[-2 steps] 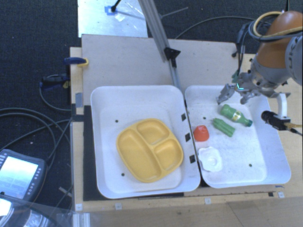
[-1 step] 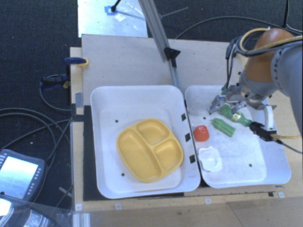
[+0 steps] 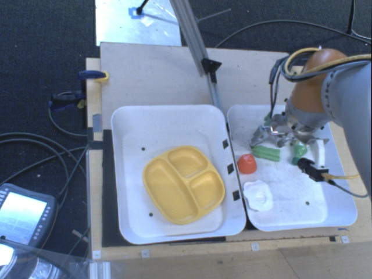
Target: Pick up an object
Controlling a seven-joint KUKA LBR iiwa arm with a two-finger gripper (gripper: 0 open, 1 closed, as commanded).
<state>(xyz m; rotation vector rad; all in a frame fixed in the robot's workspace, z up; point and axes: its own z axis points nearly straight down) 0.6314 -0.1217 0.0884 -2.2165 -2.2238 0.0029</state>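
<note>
1. The pincer (image 3: 268,133) is low in the right bin (image 3: 337,214), hovering at the green piece (image 3: 265,153). I cannot tell how its jaws stand.
2. Nothing looks lifted yet, so I'd judge the pick not done: grasp and raise are both left.
3. Likely target: the green piece, lying just under the pincer, with the red cup (image 3: 247,164) beside it.
4. Count in the right bin: two green pieces, the second (image 3: 299,151) under the wrist, one red cup, one white lump (image 3: 258,195).
5. The left bin (image 3: 133,127) holds one yellow tray (image 3: 183,183) with three compartments.
6. Two bins on the surface (image 3: 151,74).
</note>
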